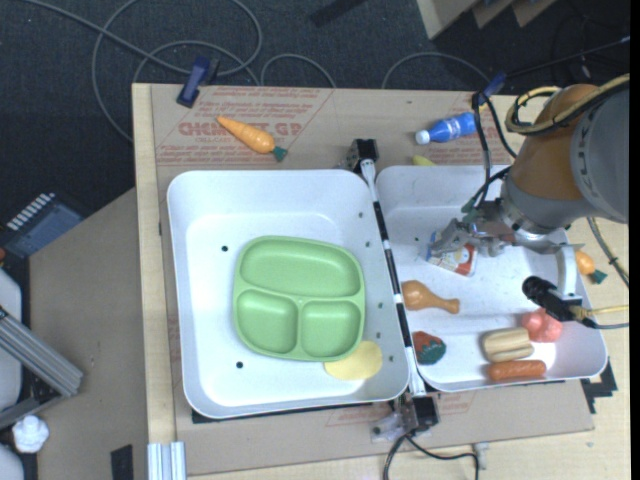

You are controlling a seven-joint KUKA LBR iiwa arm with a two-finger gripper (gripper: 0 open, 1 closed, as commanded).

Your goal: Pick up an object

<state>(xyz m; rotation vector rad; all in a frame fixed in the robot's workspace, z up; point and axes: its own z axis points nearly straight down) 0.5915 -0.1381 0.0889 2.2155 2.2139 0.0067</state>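
My gripper (pixel 452 240) is low over the upper left part of the right bin (pixel 590 363), with the arm reaching in from the right. Right under it lies a small white, red and blue packet (pixel 457 259), partly covered by the gripper. Whether the packet is gripped cannot be told. Lower in the same bin lie a tan drumstick (pixel 430 297), a red and green piece (pixel 431 347), a bun (pixel 507 343), a red sausage (pixel 517 371) and a pink piece (pixel 544 325).
The left bin (pixel 190 268) holds a green divided plate (pixel 298 296) and a yellow piece (pixel 355 363) at its lower right. On the cardboard behind the bins lie a toy carrot (pixel 250 134), a blue bottle (pixel 448 128) and a blue clip (pixel 196 80).
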